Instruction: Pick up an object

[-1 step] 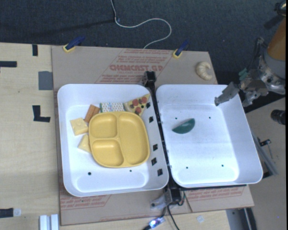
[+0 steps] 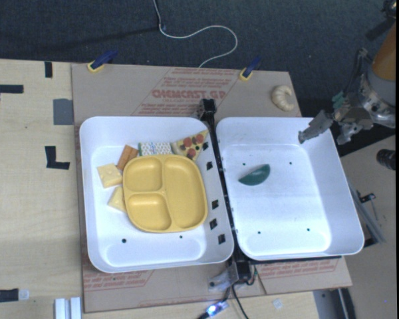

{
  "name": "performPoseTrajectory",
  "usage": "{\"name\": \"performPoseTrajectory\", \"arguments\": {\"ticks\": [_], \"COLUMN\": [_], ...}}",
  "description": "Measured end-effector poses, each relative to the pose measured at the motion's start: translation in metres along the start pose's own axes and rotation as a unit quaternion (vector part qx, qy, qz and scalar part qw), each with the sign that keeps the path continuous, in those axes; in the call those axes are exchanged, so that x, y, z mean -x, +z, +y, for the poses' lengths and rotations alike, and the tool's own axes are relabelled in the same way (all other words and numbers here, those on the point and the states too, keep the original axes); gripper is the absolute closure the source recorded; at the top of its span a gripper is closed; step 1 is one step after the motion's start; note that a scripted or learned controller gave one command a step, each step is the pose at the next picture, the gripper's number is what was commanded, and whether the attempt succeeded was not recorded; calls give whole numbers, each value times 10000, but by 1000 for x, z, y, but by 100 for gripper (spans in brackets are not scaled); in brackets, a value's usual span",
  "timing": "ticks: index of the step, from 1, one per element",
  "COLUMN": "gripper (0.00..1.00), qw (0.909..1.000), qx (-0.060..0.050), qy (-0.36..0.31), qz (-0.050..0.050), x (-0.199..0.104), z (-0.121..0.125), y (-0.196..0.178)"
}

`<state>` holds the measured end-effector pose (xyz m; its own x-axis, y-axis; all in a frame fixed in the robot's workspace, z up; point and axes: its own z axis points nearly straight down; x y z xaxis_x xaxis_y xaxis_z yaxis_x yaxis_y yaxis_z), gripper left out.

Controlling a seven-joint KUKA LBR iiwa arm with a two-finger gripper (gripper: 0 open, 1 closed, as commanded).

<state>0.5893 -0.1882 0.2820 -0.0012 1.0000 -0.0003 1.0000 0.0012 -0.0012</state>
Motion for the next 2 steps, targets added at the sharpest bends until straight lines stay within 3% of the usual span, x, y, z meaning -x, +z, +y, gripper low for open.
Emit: {"name": "performPoseTrajectory", "arguments": {"ticks": [1,2], "gripper": [0,0], "qw": [10000,10000], "qx": [-22,-33], "qy": [-7,2], "qz": [1,3], "x": [-2,4], "z": [10,4], "y": [56,117]}}
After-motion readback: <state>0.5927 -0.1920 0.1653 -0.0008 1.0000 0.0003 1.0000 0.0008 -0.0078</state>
